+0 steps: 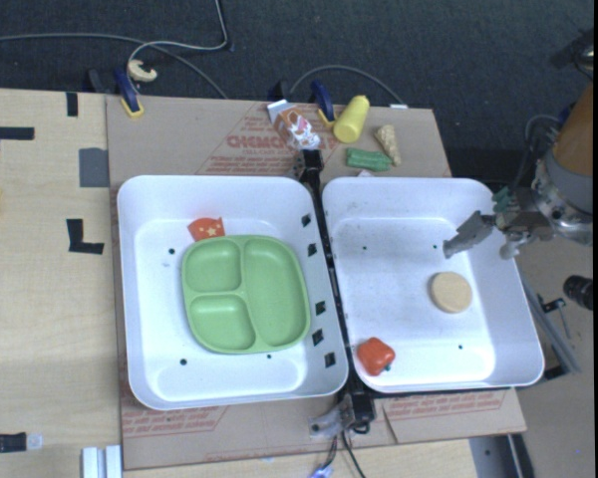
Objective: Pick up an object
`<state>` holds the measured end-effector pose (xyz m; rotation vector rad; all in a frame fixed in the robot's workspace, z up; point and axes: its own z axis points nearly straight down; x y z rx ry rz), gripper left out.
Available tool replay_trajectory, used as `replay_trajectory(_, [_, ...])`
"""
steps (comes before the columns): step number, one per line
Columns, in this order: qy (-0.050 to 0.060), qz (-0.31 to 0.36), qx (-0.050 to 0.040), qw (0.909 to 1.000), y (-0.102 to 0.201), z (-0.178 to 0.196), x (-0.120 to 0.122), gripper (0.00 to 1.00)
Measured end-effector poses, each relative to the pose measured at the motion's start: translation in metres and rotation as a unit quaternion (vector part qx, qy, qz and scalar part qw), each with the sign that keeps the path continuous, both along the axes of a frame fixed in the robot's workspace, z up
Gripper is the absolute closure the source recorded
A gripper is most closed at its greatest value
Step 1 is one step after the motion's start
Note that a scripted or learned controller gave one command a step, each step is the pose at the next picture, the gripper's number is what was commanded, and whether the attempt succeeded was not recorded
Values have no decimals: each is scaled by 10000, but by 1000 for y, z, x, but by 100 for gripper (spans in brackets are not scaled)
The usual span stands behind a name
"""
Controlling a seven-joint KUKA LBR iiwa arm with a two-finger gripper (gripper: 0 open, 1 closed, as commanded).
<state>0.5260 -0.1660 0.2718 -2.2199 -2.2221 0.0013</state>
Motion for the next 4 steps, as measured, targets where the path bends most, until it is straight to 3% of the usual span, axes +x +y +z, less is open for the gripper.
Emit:
replay_trajectory(1, [14,-6,4,10000,-47,-107,6,0])
replay_trajectory(2, [-22,4,-7,10000,-57,-185,16,0])
replay_trajectory(3, [-25,2,-16,10000,-57,-175,16,100])
replay_trajectory(4, [-34,14,2,10000,25,-185,89,100])
